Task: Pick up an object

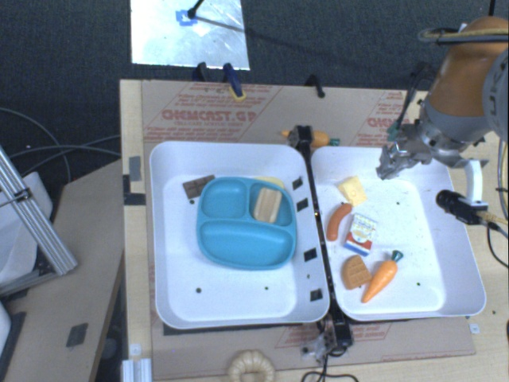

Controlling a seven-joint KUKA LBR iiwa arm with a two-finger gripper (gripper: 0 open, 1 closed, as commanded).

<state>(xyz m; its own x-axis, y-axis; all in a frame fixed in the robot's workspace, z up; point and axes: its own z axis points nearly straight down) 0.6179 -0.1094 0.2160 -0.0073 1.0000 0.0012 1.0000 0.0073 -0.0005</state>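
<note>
My gripper (390,168) hangs over the far part of the right bin (445,269), above and to the right of a pale yellow cheese wedge (351,189). Nothing shows between its fingers. In the same bin lie a sausage (338,220), a small white and red carton (362,233), a brown bread-like piece (355,272) and a carrot (380,278). The left bin (179,293) holds a blue divided plate (242,223) with a tan bread slice (267,204) in its far right compartment. A dark brown flat piece (198,186) lies beside the plate's far left rim.
A yellow and dark object (308,138) sits just beyond the bins' shared far edge. A pale ring-shaped item (252,367) lies on the bench at the near edge. A metal frame (32,221) stands at the left.
</note>
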